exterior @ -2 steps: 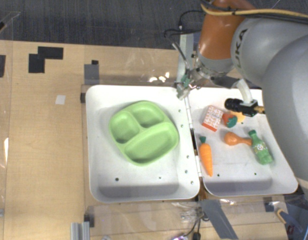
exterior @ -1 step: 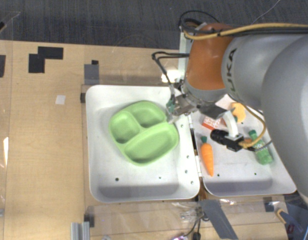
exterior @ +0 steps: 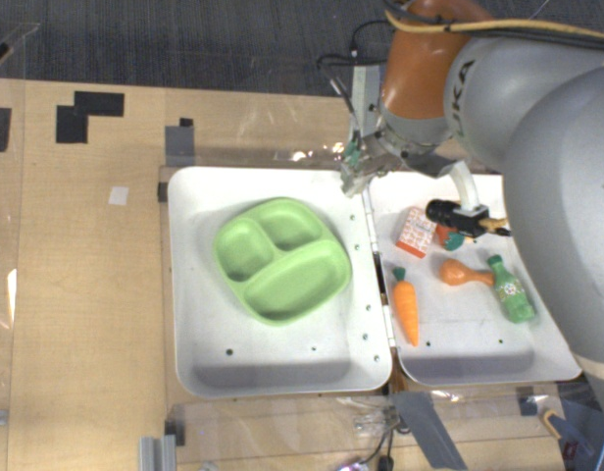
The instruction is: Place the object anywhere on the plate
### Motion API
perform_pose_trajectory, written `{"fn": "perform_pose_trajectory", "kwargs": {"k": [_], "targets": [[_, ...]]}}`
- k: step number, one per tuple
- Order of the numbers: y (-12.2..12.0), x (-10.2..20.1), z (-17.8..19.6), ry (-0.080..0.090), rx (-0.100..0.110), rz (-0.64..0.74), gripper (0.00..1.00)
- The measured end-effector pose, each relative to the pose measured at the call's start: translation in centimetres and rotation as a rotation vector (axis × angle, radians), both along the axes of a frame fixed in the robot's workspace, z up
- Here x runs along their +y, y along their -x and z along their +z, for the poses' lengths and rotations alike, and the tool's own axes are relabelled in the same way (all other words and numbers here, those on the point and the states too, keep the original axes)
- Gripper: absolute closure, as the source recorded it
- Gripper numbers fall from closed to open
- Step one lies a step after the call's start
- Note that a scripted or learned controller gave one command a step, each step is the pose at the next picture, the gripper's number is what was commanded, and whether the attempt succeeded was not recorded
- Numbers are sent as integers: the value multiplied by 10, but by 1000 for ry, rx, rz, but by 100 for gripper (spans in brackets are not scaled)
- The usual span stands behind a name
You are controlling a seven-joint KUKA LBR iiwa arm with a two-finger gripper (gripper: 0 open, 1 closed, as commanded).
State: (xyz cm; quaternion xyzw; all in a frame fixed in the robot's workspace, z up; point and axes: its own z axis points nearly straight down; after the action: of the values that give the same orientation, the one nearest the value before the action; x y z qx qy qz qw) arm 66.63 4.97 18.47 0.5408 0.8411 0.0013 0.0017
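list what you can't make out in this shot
1. Right bin: in the camera view, its right side is covered by the arm.
2. Small box: print too small to read.
3. Green bottle: label too small to read.
4. Gripper: small and blurred; whether it holds anything is unclear.

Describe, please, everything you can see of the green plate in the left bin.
The green plate is pale green, rounded-square, plastic by its look, with three bare compartments: two small ones farther, one long one nearer. It lies flat, turned askew, in the middle of the left bin, touching only its floor. The gripper is apart from it, at the bin's far right corner.
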Motion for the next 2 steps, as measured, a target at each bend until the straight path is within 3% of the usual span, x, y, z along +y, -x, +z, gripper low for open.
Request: {"fn": "perform_pose_trajectory", "kwargs": {"k": [1, 2], "targets": [[118, 28, 0, 0, 1, 20, 100], [178, 38, -1, 0, 2, 206, 100]]}}
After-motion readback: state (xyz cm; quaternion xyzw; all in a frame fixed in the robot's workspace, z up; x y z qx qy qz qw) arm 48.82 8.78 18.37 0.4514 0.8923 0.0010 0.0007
